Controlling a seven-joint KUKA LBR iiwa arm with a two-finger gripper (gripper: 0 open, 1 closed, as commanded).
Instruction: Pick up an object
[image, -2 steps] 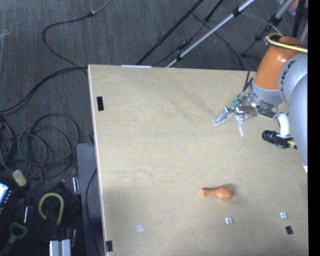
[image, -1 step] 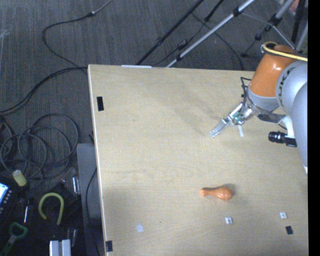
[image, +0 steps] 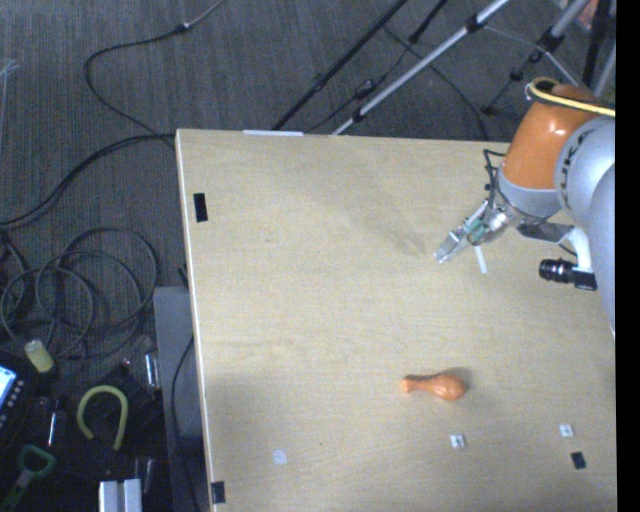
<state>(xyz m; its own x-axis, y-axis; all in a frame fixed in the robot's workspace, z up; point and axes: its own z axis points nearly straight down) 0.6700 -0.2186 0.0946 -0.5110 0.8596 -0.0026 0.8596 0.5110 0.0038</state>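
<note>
End effector (image: 462, 243): two slim pale fingers on a grey arm (image: 590, 190) with an orange band (image: 545, 140), hanging over the right part of the surface (image: 300, 300), nearer its far edge than its near one. Fingers point down and toward the left. They appear slightly apart at the tips, with nothing between them; not certain at this size.

Object: one small orange item (image: 436, 385), bulbous at one end with a thin neck at the other, shaped like a little gourd or squeaky toy. Lies on its side in the near-right part of the surface, neck toward the left edge. Well apart from the end effector, on the near side of it.

Surface: pale wood-toned board, mostly bare. A few small markers (image: 457, 440) sit by the near edge.

Floor: loops of cable (image: 90, 280) and tools beyond the left edge.

Risks, as judged: the object is rounded and tapering, so a closing grip on the bulb could squeeze it out sideways; a descent off its centre line could nudge it and roll it away; fingers set across the long axis may close on air.
</note>
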